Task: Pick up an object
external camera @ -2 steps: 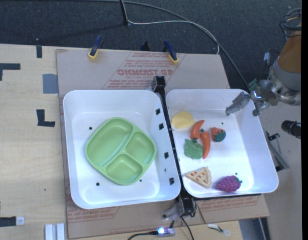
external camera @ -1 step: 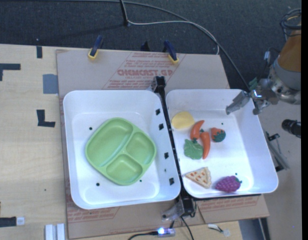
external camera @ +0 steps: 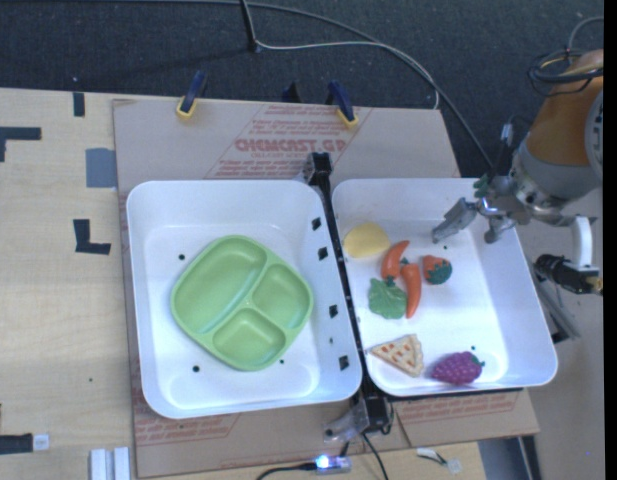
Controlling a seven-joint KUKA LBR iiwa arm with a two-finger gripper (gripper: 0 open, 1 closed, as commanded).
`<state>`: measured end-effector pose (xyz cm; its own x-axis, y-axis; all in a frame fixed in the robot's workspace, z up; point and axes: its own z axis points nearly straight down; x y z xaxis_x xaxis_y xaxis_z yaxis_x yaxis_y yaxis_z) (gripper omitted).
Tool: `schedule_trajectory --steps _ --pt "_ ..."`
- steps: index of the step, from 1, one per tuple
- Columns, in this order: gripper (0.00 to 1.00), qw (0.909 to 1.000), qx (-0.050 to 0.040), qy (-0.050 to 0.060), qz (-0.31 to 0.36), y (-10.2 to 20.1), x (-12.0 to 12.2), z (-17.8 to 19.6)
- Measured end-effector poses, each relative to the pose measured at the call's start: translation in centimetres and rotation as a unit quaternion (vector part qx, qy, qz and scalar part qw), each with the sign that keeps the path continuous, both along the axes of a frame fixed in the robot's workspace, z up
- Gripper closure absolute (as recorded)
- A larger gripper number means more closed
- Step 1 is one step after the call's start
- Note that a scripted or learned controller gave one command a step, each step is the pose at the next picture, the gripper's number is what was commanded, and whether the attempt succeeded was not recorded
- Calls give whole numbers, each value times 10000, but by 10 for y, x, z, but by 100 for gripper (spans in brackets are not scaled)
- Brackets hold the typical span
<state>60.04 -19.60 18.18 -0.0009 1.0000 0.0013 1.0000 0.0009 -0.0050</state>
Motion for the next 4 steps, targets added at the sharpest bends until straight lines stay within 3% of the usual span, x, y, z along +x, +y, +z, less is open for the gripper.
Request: schedule_trajectory --steps 2,3,4 --pt "0 10000 -8 -21 0 -6 -6 -98" --pt "100 10000 -18 -41 0 -6 -5 -85" --pt "100 10000 -14 -48 -4 -14 -7 -26"
